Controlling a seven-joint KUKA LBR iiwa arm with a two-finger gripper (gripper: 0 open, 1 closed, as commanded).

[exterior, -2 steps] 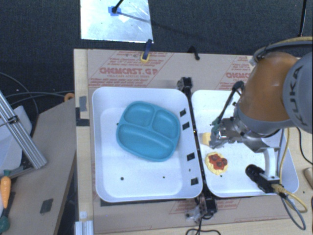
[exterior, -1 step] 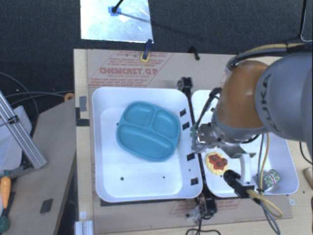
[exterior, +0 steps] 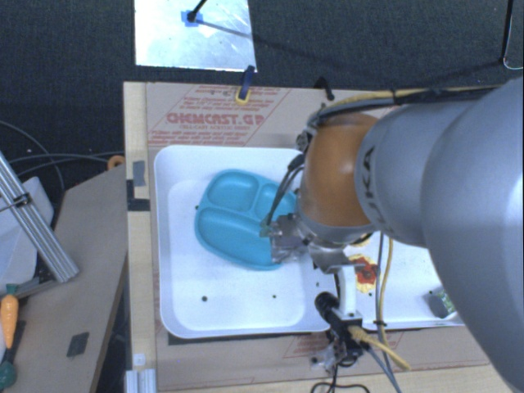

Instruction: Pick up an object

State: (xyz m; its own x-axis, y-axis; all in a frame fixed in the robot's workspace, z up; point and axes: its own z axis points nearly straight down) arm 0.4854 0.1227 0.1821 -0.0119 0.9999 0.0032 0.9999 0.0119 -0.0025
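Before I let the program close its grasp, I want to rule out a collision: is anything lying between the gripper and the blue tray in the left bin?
Nothing visible does. The gripper sits at the blue tray and its right edge.

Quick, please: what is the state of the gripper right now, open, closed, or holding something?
Gripper: cannot be told. It sits at the right edge of the blue tray in the left bin.

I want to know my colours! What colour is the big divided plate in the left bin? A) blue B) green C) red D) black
A, the divided plate lying in the left bin is light blue against the bin's white floor.
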